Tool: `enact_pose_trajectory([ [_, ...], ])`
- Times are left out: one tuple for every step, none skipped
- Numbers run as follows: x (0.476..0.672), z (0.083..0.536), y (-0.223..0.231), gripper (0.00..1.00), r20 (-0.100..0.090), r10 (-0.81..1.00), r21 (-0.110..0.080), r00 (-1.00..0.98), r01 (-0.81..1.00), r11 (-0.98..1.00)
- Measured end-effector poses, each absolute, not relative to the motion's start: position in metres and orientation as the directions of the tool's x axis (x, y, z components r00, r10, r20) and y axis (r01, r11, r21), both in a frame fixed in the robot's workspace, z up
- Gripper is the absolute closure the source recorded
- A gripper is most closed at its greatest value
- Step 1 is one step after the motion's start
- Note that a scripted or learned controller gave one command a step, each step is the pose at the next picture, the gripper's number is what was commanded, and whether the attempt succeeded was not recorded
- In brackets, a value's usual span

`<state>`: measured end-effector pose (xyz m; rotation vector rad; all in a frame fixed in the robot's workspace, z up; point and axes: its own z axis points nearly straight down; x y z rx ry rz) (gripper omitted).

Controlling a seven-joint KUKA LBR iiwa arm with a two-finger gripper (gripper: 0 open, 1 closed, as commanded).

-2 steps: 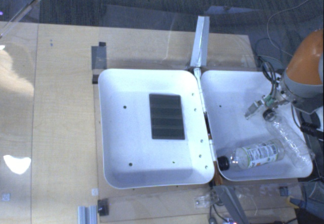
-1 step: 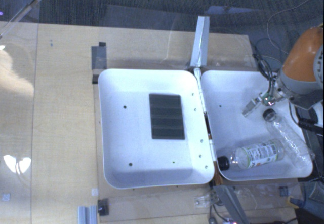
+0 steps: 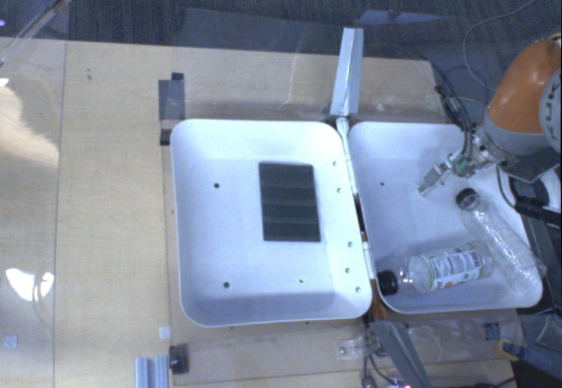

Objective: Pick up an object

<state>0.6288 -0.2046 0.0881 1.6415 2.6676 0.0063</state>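
Over right bin (image 3: 395, 149), tool (image 3: 436, 176) near 2 clear bottles (image 3: 439, 269).

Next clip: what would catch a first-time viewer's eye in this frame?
Probably the dark ribbed rectangular block, alone in the middle of the left white bin. Next, the two clear plastic bottles in the right white bin: the labelled one with a black cap lies near the front edge, the crumpled one to its right. The grey arm's gripper hangs over that bin, above the bottles.
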Motion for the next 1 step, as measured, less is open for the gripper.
enact_pose_trajectory([
  [0.6217, 0.0881, -0.2039, 0.0, -0.006, 0.886, 0.008, -0.464, 0.886, 0.464],
])
